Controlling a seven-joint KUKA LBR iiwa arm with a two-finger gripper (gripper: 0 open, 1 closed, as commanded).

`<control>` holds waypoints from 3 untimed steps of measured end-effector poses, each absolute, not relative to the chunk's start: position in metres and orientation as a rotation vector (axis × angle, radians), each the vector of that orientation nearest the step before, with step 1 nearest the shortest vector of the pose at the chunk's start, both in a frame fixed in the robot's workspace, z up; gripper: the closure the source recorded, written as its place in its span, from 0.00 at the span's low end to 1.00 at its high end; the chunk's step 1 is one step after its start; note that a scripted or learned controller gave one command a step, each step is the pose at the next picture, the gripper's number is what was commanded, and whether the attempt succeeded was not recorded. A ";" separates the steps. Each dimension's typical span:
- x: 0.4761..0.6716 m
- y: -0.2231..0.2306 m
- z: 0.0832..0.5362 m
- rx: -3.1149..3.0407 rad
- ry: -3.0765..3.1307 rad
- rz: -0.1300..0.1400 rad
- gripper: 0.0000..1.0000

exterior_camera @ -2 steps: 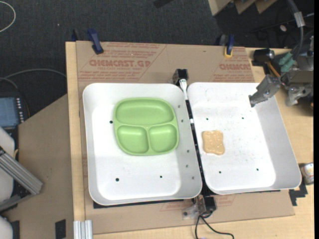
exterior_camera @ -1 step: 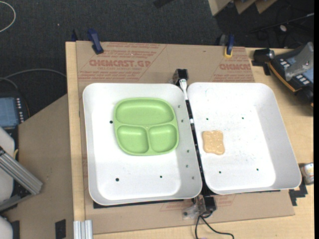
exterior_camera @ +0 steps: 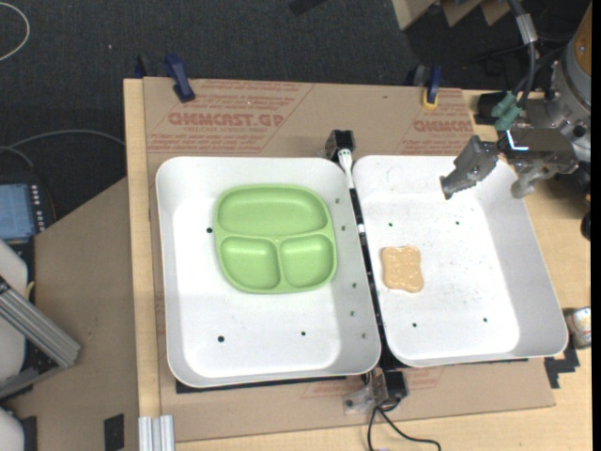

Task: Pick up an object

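Hovering over the right bin (exterior_camera: 526,280), the gripper (exterior_camera: 493,181) is spread, pinching nothing. Toast (exterior_camera: 402,269) lies below it. A green plate (exterior_camera: 275,238) sits in the left bin (exterior_camera: 188,327).

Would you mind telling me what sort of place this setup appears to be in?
Probably a robotics lab or test bench: two white bins clamped on a board, a robot hand reaching in, and loose cables on dark carpet.

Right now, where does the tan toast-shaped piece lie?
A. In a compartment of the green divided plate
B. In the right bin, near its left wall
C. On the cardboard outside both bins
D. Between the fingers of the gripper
B: the tan toast-shaped piece lies flat on the floor of the right bin, close to its left wall, apart from the green divided plate and the gripper.
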State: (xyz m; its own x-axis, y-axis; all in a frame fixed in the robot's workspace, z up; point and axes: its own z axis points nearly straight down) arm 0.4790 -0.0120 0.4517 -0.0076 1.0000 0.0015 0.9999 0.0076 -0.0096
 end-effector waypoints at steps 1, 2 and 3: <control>0.480 0.049 0.511 -2.216 -2.233 -0.012 0.00; 0.479 0.122 0.537 -2.213 -2.233 -0.009 0.00; 0.479 0.193 0.535 -2.212 -2.231 -0.005 0.00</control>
State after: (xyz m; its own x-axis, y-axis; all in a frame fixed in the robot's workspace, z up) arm 0.4788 0.1929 0.5348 -0.0085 1.0000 0.0022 1.0000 0.0085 0.0026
